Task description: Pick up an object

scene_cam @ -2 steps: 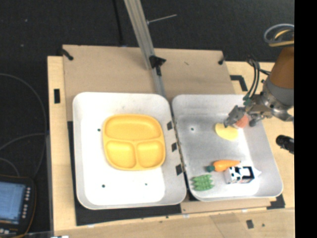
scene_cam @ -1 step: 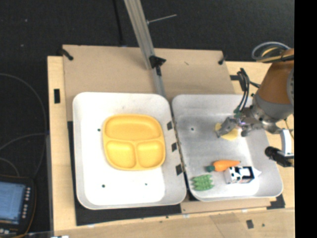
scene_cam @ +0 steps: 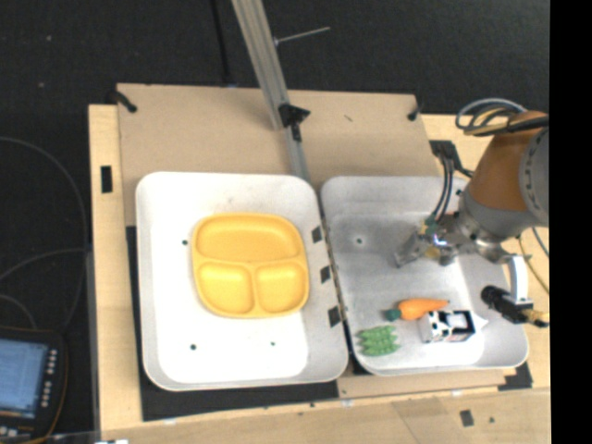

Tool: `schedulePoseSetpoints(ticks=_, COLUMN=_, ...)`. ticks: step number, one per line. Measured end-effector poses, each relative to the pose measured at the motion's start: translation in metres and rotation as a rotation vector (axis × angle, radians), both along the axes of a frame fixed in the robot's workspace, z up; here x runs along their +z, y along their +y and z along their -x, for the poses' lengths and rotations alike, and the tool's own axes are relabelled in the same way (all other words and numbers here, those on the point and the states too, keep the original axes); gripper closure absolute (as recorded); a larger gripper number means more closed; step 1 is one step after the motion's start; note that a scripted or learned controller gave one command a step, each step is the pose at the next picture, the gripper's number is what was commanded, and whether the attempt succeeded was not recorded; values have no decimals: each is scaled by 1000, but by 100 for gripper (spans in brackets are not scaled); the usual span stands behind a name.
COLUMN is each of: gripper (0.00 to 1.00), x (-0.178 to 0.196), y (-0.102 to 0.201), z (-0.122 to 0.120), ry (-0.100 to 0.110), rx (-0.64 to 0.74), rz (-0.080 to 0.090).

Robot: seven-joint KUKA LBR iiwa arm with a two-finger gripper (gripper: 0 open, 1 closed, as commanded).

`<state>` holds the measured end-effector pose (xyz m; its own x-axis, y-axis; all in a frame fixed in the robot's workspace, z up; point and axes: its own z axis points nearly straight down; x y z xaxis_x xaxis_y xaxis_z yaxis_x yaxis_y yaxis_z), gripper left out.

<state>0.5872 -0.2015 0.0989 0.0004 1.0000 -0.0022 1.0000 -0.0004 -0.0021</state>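
My gripper (scene_cam: 424, 251) hangs over the middle of the right bin (scene_cam: 370, 211), open, with nothing between its fingers. Nearer the bin's front edge lie three small things. An orange carrot (scene_cam: 423, 308) lies just below the gripper. A black-and-white patterned block (scene_cam: 450, 325) sits right beside the carrot, and a green leafy piece (scene_cam: 377, 341) lies to their left. The gripper stands apart from all three.
The left bin (scene_cam: 166, 340) holds a yellow tray with three compartments (scene_cam: 250, 264). A slanted metal pole (scene_cam: 268, 63) rises behind the bins. The grey arm with its orange band (scene_cam: 499, 174) comes in from the right over the right bin's far corner.
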Motion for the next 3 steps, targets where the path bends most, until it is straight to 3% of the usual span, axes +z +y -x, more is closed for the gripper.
schedulePoseSetpoints(ticks=1, gripper=100, x=14, y=-1, z=-2, ry=-7, rx=-2, rz=0)
schedulePoseSetpoints(ticks=3, gripper=100, x=123, y=-3, z=-8, ry=-11, rx=4, rz=1)
